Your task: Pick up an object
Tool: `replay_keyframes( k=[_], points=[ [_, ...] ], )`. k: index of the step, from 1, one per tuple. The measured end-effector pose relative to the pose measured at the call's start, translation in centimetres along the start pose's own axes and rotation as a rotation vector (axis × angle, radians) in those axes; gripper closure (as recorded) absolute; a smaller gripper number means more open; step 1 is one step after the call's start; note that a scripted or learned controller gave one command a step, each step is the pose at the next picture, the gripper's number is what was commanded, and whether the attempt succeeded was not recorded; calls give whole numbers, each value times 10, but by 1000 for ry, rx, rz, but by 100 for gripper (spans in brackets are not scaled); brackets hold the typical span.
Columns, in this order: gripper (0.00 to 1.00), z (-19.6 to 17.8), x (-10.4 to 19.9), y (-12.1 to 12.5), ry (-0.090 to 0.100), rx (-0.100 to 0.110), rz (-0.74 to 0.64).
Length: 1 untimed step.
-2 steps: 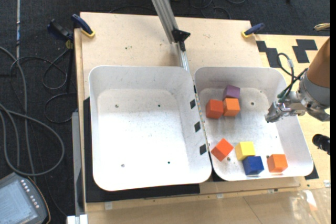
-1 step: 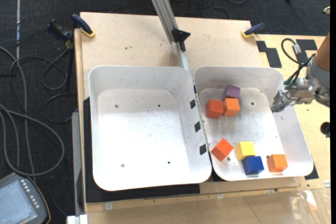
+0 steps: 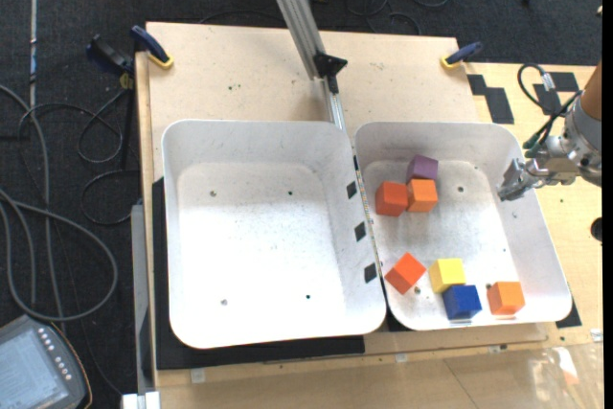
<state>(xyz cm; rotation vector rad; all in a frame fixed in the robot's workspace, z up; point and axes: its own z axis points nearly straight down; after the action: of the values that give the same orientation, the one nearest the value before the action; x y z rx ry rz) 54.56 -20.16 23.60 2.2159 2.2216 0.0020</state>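
One gripper (image 3: 514, 183) hangs at the right rim of the right bin (image 3: 536, 235), about halfway along that edge, its tip pointing left and down toward the bin floor; nothing lies between its tips, and whether it is released or clenched cannot be told at this size. Above it the grey arm (image 3: 586, 124) runs off toward the bench's right edge. Nearest the gripper, toward the far middle of the bin, three blocks cluster: a purple cube (image 3: 422, 169) at the back, an orange cube (image 3: 422, 194) touching its near side, and a red-orange cube (image 3: 391, 198) just left of that one. Along the bin's near edge sit four more: a red-orange cube (image 3: 405, 272) turned on a diagonal near the left wall, a yellow cube (image 3: 446, 274) beside it, a blue cube (image 3: 462, 302) touching the yellow one's near side, and an orange cube (image 3: 506, 298) toward the near right corner. The left bin (image 3: 177, 206) adjoins on the left.
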Motion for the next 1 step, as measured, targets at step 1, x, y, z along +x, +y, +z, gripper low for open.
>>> replay_keyframes(
  k=[1],
  points=[
    [100,9,45,20,2,2,-4]
  ],
)
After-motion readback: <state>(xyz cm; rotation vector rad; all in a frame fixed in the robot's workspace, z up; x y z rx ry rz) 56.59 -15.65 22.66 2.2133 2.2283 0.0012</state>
